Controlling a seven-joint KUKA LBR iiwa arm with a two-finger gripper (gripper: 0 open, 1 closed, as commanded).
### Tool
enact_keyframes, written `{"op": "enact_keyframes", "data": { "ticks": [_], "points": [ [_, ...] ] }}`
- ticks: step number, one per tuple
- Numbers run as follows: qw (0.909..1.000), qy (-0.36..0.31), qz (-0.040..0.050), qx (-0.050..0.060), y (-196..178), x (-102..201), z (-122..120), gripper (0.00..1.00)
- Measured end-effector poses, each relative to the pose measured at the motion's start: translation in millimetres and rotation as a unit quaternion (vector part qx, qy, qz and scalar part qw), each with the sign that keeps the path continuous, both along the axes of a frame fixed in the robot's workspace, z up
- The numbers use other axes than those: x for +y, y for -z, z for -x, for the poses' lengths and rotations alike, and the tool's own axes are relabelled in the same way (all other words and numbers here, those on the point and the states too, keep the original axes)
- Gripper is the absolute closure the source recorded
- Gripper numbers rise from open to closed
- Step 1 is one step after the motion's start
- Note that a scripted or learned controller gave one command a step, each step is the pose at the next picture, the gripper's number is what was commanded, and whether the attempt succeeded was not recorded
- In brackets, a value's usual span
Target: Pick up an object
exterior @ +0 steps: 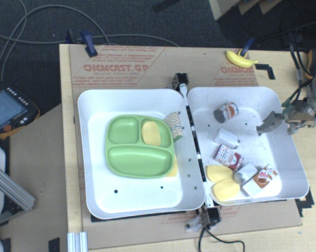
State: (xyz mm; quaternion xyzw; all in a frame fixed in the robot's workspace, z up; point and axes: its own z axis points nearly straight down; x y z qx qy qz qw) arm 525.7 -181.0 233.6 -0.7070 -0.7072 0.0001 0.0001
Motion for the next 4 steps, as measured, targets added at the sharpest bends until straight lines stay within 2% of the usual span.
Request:
{"op": "enact_keyframes", "data": {
  "ticks": [1, 2, 3, 4],
  "points": [
    [1.0, 0.0, -0.0001, -0.008, 132.7, 43.8, -46.7, 0.0],
    [1.0, 0.001, 0.0011, -0.003, 139.3, 65.0, -113.5, 0.0],
    [1.0, -0.001, 0.0003, -0.006, 139.1, 52.7, -145.7, 0.0],
    [1.0, -0.001, 0.0034, -0.009, 127.4, 50.7, -146.8, 1.0]
  ]
}}
